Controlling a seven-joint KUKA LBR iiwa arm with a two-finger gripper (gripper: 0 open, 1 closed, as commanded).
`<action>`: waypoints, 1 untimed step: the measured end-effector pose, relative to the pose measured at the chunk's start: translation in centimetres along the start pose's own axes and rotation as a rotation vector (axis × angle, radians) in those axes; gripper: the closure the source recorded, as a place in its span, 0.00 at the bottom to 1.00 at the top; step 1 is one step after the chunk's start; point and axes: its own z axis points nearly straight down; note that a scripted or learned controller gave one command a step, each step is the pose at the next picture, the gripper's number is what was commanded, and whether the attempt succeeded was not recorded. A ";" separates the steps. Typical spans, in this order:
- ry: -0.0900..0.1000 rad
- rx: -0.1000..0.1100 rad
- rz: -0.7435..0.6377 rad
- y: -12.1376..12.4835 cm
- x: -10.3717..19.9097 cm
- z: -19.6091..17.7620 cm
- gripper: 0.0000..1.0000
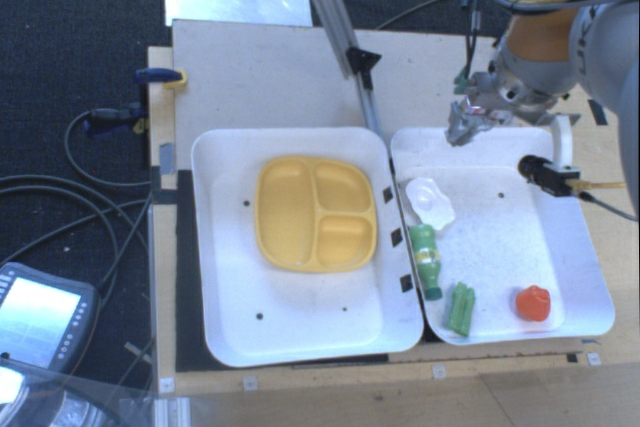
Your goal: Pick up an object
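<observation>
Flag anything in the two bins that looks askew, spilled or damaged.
Nothing looks spilled or broken. The green bottle lies on its side against the right bin's left wall, beside a crumpled white scrap. The yellow tray sits flat.

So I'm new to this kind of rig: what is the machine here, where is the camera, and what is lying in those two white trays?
This is one picture from a fixed camera above the bench, looking down at a slant. The machine is a grey robot arm with an orange band, reaching in from the right of the picture. Its claw hangs over the far edge of the right bin, and nothing can be seen between its fingers.

The left bin holds a yellow divided plate. The right bin holds a crumpled white item, a green bottle, a smaller green object and an orange-red object. None has been picked up yet.
</observation>
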 end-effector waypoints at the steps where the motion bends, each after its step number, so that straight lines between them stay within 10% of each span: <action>1: 0.000 0.000 0.000 1.9 5.9 -0.8 1.00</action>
